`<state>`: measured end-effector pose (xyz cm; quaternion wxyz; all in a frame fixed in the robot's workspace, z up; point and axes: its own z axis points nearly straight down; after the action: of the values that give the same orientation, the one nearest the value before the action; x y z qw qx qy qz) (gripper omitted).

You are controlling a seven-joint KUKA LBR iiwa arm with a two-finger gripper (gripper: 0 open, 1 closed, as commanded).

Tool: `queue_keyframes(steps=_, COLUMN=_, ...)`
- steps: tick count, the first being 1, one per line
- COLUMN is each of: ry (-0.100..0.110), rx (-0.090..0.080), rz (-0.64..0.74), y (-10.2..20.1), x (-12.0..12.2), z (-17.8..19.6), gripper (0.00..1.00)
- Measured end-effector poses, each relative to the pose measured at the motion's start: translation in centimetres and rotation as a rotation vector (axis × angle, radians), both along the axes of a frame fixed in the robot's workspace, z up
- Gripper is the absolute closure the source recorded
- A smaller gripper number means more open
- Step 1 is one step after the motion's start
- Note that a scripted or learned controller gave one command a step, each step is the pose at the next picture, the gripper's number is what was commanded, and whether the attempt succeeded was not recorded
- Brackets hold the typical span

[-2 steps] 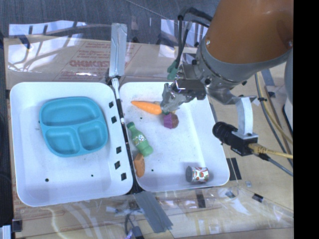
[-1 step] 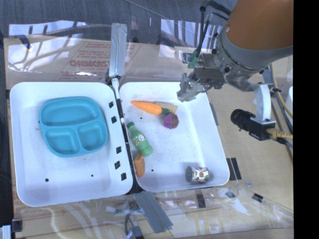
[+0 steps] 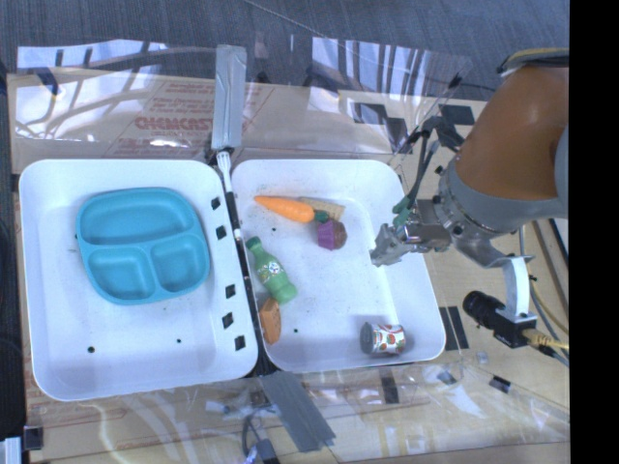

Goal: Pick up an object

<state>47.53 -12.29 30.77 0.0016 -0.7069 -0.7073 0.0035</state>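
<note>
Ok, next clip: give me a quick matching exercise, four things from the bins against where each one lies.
Things:
1. blue tray
2. carrot
3. green bottle
4. can

Places:
A. near corner of the right bin, on the arm's side
B. left bin
C. far part of the right bin, beside a purple piece
D. right bin, close to the divider between the bins

Pairs: 1-B, 2-C, 3-D, 4-A

A blue divided tray (image 3: 143, 245) is lying in the left bin (image 3: 58, 356). Clear plastic sheeting (image 3: 387, 75) is covering the bench's far side.
</note>
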Motion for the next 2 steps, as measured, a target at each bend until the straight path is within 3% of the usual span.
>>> queue_keyframes(steps=1, ry=-0.015, rx=-0.001, rz=0.005, y=-4.8, x=6.7, z=13.7, gripper=1.00)
queue_keyframes(steps=2, ry=-0.007, rx=0.003, rz=0.011, y=3.4, x=3.5, z=13.5, gripper=1.00)
